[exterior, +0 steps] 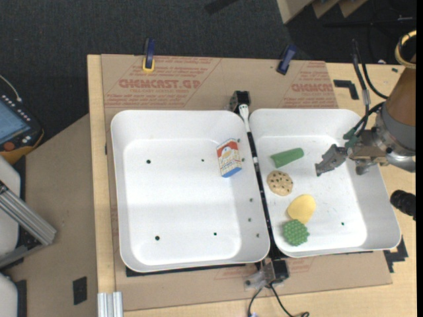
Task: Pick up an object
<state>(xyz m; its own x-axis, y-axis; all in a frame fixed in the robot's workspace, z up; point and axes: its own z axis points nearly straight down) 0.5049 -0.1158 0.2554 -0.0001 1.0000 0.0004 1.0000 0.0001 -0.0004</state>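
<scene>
Nearest the camera, a green knobbly ball (295, 232) and yellow lump (301, 207) lie below-left of the jaws (325, 166). Whether the jaws are open cannot be told. Closest, just left, lies the green block (287, 156), long axis pointing toward them.

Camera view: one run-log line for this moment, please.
gripper: above right bin, nothing held | nearest: green block | left bin: small carton

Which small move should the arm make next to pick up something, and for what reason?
Probably a short move toward the left and down, onto the green block. The end effector is over the right bin with nothing between its fingers, and the green block lies closest to it, apart from the cookie, so it seems the easiest target.
</scene>
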